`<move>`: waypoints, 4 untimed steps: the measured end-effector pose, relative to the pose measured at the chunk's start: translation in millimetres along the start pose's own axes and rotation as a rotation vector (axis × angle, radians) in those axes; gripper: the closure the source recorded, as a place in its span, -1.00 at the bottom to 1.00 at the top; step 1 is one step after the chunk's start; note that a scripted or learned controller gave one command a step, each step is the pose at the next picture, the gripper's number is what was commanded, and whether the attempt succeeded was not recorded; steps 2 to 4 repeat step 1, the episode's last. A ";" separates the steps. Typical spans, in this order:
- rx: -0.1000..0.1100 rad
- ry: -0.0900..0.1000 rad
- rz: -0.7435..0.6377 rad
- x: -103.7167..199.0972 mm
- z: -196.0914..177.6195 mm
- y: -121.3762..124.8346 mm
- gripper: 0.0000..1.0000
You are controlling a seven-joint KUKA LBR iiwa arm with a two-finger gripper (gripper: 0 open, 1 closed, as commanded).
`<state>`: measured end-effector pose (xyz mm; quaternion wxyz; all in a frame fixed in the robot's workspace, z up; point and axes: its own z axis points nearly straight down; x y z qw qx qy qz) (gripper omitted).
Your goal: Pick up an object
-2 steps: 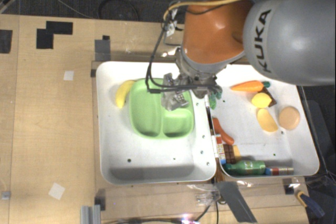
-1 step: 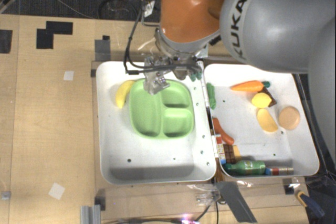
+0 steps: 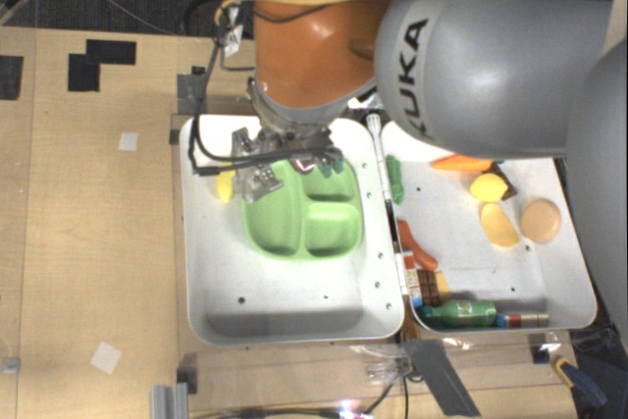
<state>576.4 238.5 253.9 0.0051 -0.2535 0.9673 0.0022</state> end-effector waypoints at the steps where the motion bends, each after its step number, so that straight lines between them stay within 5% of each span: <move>1: 0.002 0.003 0.202 35.3 7.2 16.6 1.00; 4: 0.002 0.003 0.202 35.3 7.2 16.6 1.00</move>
